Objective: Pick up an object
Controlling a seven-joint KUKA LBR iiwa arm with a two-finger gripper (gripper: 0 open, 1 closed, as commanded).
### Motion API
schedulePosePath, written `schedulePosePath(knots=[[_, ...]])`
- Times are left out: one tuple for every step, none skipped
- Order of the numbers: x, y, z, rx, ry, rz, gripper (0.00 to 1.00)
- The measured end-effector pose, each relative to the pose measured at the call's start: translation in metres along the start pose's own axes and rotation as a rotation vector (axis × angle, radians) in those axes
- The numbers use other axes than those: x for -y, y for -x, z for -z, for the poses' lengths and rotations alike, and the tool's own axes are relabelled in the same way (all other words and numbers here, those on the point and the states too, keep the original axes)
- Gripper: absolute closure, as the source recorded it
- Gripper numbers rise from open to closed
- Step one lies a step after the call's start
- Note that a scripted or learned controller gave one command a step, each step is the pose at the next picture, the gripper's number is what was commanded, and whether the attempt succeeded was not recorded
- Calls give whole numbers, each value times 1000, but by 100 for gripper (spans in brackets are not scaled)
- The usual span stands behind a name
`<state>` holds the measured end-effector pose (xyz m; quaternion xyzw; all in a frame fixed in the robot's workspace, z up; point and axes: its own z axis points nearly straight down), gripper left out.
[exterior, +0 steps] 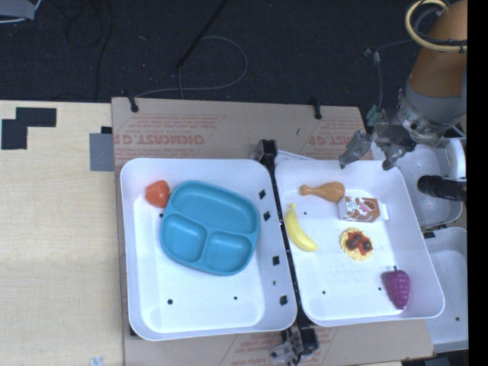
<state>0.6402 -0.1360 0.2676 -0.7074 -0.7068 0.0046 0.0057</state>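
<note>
Gripper hangs above the right bin's far edge, fingers spread wide, nothing between them. In the right bin: drumstick near the far edge, wrapped snack just beside it, banana along the left wall, small pizza mid-bin, grapes at the near right corner. Left bin carries a blue tray with a tomato beside it at the far left corner

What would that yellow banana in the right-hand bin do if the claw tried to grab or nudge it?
The banana looks like smooth toy plastic, so probably light, stiff and a bit slippery. Its curved shape lying flat suggests it would likely spin or slide rather than roll. It lies close to the right bin's left wall, which may crowd the gripper.
</note>
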Motion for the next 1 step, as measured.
schedulePosePath(knots=[[-2, 0, 8, 2, 14, 2, 0]])
